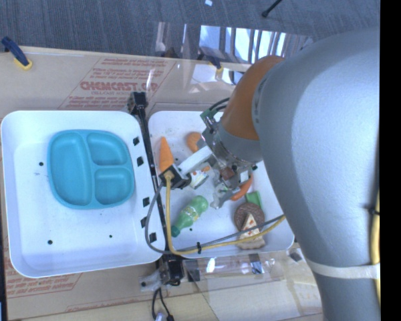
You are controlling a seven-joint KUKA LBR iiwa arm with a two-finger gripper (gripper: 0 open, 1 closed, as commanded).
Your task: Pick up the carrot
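Setting as seen from above. Dark grey ribbed carpet (87, 9) covers the floor beyond the bench. The bench top is lined with brown protective paper (107, 85) printed in red lettering. A clear acrylic panel (234, 45) at the far edge reflects bright light. A blue-and-yellow clamp (17, 53) grips the bench's far left corner.

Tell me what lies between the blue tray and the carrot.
In the camera view, bare white bin floor, then the two bins' adjoining walls with a black strip, separate the blue tray from the carrot.
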